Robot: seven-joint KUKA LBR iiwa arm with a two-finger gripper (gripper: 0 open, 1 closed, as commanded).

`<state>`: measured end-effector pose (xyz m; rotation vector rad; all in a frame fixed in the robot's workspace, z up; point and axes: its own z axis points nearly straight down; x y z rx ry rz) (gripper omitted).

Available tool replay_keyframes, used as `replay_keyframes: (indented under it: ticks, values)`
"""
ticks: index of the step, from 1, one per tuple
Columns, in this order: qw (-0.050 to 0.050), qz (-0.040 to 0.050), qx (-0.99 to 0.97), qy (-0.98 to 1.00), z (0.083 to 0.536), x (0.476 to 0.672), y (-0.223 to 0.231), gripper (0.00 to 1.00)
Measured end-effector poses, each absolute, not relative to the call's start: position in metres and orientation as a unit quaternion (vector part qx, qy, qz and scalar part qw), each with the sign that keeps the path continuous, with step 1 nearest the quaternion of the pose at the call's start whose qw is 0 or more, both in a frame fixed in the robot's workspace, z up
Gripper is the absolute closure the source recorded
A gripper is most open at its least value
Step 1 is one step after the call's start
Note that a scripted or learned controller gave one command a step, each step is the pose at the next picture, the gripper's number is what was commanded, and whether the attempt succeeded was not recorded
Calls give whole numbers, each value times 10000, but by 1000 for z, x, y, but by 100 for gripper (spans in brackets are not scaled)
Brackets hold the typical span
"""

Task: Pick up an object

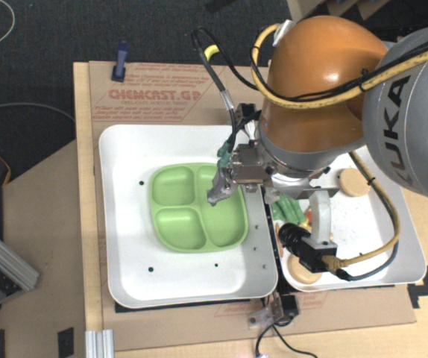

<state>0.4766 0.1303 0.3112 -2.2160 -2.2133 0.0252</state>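
Plate (188, 215) sits mid-bin, end effector (220, 189) over its right edge.

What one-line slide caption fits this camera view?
KUKA arm's gripper poised over a green divided plate in the left white bin.

Robotics lab: KUKA arm (393, 125), test bins (117, 200).

A tan bench (65, 222) carries a brown board (162, 95) printed with red lettering. Two shallow white bins sit side by side on the board: the left bin (124, 222) and the right bin (400, 256). A blue clip (120, 61) grips the board's far edge.
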Motion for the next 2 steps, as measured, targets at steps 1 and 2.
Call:
replay_keyframes:
  ticks: [1, 2]
  values:
    - [43, 64, -7063, -7079, 198, 476, 168, 0]
    - [-24, -116, -7063, -7078, 108, 485, 186, 0]
